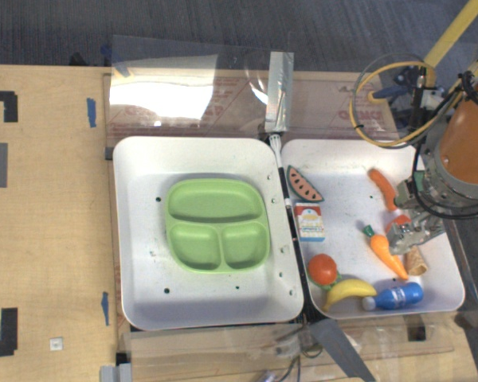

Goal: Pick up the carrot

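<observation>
Nearest lie the banana point(349, 290) and blue bottle point(398, 296). Just beyond, the carrot point(385, 253) rests in the right bin point(342, 153), with the end effector point(406, 235) touching or just above it, its opening impossible to tell. Crowding neighbours could spoil the grasp.

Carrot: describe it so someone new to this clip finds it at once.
Look in the right-hand shallow white bin, near its right wall where the grey arm's gripper hangs. The small orange plastic carrot lies slanted beside it, green stub up-left. Unlike the plain orange-red piece above, it tapers to a point.
</observation>
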